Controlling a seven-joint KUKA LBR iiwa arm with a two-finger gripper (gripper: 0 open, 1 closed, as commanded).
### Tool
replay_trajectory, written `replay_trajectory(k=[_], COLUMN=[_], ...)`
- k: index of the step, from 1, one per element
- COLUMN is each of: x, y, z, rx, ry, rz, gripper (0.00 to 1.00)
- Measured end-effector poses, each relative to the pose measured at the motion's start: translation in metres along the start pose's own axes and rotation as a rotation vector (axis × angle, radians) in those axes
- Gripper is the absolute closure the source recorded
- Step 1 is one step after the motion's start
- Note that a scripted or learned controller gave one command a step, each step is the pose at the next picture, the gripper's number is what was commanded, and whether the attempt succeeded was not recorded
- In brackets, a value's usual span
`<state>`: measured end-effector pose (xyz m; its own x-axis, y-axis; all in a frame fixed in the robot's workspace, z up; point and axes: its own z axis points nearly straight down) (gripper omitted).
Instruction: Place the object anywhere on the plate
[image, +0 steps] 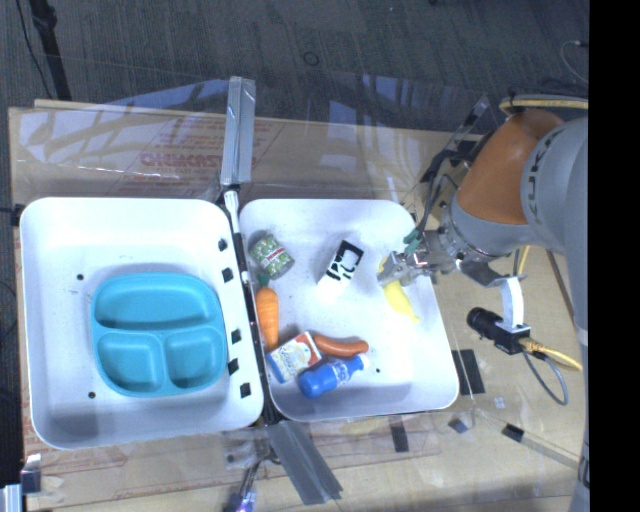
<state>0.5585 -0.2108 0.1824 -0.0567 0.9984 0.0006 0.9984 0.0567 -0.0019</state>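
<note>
Glossy smooth plastic blue plate (157, 336) & white bins (60, 225); matt cardboard-look bench (120, 140).

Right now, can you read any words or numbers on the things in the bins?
White box with black marks: a bold sign, too blurred to read.
Small carton by the blue bottle: print too small to read.
Green can: label too blurred to read.
Faint red lettering on the clear sheet behind the bins: not legible.
</note>
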Motion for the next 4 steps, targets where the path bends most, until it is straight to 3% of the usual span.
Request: replay_trajectory(k=[1,2,3,4], x=[0.079,0.151,0.241,0.240], y=[-0.016,-0.045,-0.017,-0.017], z=[-0.002,-0.037,-0.008,-0.008], rx=[0.002,0.001,0.002,0.001], ry=[0.001,0.001,-0.001,-0.001], rz=[-0.088,-0.382,-0.235,-0.234], gripper=[1.00,1.00,1.00,0.00])
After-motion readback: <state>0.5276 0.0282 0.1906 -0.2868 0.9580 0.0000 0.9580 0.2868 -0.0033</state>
